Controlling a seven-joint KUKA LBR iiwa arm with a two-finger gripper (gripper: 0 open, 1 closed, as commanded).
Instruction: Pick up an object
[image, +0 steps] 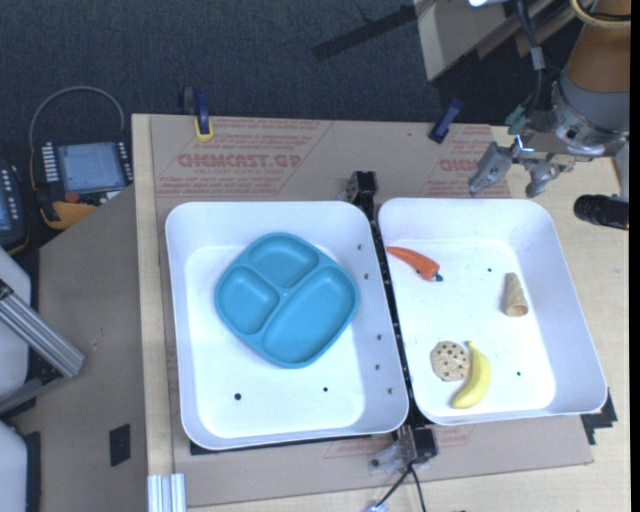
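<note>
The right bin (560, 392) holds an orange-red carrot (414, 261) near its back left, a tan cone-shaped piece (514, 294) on the right, and a round cookie (450, 360) touching a yellow banana (472, 378) near the front. My gripper (512, 171) hangs above the back rim of the right bin, its two fingers spread apart and open with nothing between them. It is well clear of every object.
The left bin (200, 400) carries a blue divided plate (287, 298) at its centre. A black clamp (362, 186) sits between the bins at the back. A device with a screen (88, 166) and cables lie off the bench at left.
</note>
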